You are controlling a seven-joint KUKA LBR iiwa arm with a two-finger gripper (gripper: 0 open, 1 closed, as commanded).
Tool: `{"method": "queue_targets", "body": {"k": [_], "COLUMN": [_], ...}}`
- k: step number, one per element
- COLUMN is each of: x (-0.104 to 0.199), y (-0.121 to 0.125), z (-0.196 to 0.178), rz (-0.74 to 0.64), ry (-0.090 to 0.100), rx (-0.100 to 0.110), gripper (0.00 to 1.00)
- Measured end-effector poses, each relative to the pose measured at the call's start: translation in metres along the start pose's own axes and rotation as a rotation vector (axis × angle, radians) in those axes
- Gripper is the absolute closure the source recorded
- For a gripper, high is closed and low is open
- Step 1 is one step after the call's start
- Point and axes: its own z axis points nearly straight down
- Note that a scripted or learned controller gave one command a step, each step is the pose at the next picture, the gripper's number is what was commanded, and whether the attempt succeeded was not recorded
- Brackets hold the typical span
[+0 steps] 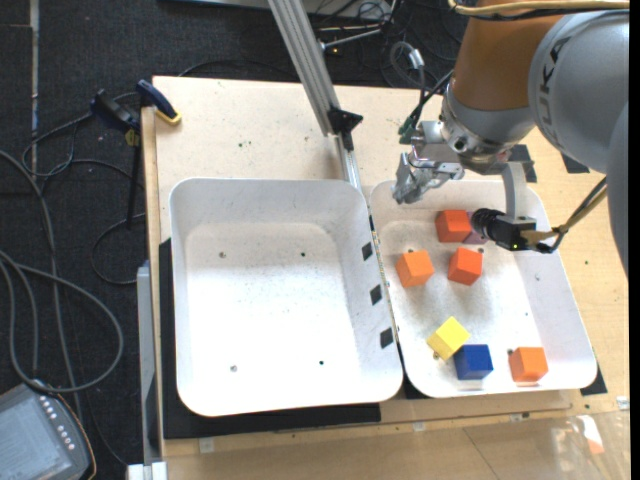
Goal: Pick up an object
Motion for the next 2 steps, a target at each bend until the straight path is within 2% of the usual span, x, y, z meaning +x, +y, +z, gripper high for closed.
{"method": "queue_targets", "body": {"k": [1,2], "x": [0.051,0.098], "y": [-0.019,-0.026], "z": [0.019,0.028], "rz": [0.0,0.0], "ry": [0.0,0.0], "rx": [0.0,-0.002], "gripper": [1.0,1.0]}}
